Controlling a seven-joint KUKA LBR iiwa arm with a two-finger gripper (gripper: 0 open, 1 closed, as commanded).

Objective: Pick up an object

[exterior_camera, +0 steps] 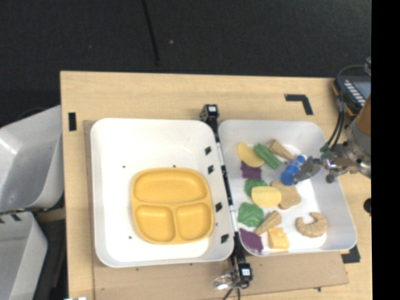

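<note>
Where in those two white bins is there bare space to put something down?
Left bin: bare floor above and left of the yellow tray. Right bin: a bare strip along its far wall and at its right side. Its middle and left are crowded with toy food, where the gripper hovers.

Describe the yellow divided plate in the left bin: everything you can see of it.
The yellow plate looks like matte plastic, a rounded rectangle with three compartments: one wide one across the far side, two smaller ones nearer the camera. It lies flat, right way up, on the left bin floor, toward its near right part.
</note>
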